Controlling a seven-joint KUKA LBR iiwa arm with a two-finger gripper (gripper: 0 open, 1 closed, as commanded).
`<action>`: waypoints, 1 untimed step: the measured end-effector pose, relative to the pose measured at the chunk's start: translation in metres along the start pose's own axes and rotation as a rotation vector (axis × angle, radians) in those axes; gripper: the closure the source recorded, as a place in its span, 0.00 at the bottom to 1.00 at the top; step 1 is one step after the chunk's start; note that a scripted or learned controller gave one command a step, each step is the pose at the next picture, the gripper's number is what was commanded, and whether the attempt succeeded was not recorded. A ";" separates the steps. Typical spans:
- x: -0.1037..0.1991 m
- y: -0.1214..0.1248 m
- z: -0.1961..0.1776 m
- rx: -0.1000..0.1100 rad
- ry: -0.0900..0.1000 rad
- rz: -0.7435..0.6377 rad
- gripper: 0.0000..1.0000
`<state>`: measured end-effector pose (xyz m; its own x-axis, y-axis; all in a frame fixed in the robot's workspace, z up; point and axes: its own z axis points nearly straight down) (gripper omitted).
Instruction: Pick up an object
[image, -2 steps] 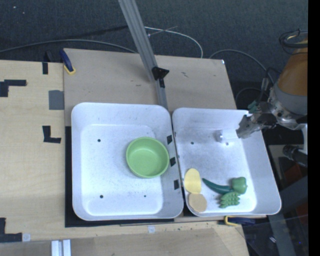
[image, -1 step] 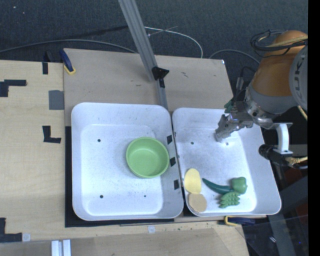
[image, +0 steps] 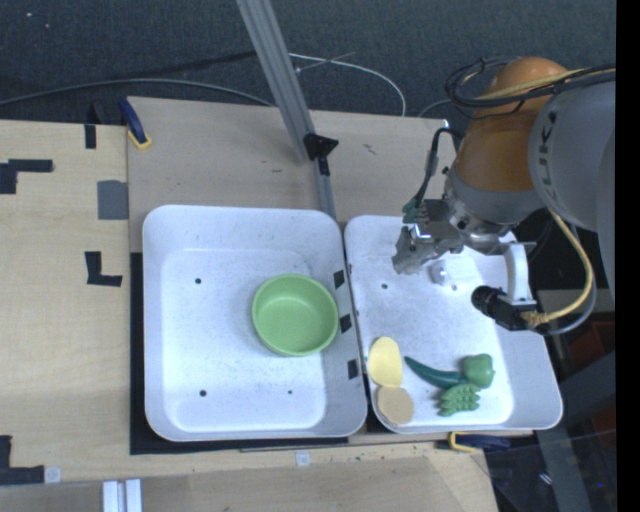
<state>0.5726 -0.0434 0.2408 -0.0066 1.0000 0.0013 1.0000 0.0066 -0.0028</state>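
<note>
My gripper (image: 420, 262) hangs over the far left part of the right bin (image: 420, 320), open with nothing between its fingers. At that bin's near end lie a yellow lemon-like piece (image: 385, 361), a tan round piece (image: 395, 404), a dark green curved vegetable (image: 430, 372), a green round piece (image: 479, 369) and a bumpy green piece (image: 459, 399). They lie well below the gripper in the view, apart from it. A light green bowl (image: 294, 315) sits upright in the left bin (image: 200, 350).
A slanted grey pole (image: 290, 90) crosses the bench behind the bins and ends at the left bin's far right corner. Cables trail from the arm's wrist (image: 505, 150) down the right bin's right side.
</note>
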 end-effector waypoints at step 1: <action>0.064 -0.003 0.007 0.000 0.000 -0.001 1.00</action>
<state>0.5691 0.0207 0.2335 -0.0078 1.0000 0.0015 1.0000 0.0078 -0.0029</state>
